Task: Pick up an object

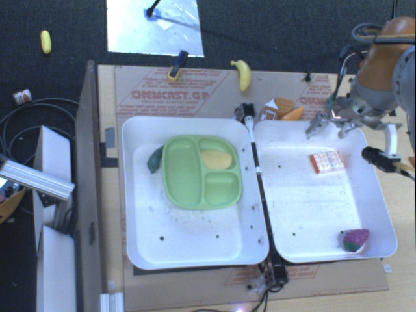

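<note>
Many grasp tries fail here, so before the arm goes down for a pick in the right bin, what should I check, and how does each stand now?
1. Gripper above the right white bin's far edge, clear of objects: ok.
2. Nothing between the jaws: cannot tell.
3. Small orange-and-white box lies flat and alone, nearest the gripper: ok.
4. Pink-and-green round object sits tight in the near right corner: not ok for an easy grasp.
5. Jaws open enough: cannot tell.

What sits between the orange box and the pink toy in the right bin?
Nothing: in the camera view only bare white bin floor separates the orange box from the pink toy.
</note>
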`<action>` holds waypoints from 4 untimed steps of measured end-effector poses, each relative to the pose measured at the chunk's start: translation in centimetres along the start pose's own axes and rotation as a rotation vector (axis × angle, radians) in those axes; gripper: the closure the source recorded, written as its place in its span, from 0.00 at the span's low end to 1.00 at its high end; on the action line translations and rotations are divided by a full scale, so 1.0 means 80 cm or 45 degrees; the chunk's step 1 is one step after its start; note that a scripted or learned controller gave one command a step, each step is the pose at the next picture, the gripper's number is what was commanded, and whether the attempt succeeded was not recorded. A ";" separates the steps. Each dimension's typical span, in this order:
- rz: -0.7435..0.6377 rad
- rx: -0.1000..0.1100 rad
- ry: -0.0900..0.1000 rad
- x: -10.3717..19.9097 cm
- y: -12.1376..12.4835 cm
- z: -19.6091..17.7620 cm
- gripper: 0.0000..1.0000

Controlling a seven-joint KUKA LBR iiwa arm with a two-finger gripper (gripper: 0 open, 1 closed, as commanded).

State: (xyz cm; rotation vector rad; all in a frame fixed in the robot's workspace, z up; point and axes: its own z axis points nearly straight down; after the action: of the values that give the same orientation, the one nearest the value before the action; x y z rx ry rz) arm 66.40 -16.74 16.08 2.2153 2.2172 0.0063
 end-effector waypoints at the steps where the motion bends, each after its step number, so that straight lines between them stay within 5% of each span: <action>1: 0.003 0.013 0.002 -0.032 -0.038 0.059 0.00; 2: -0.002 0.003 0.000 -0.030 -0.034 0.041 1.00; 3: -0.003 0.004 0.000 -0.030 -0.034 0.042 0.00; 4: 0.000 0.008 0.001 -0.049 -0.033 0.086 0.00</action>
State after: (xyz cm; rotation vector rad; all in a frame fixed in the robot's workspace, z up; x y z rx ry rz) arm 63.78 -20.70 9.20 2.2187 2.2208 0.0003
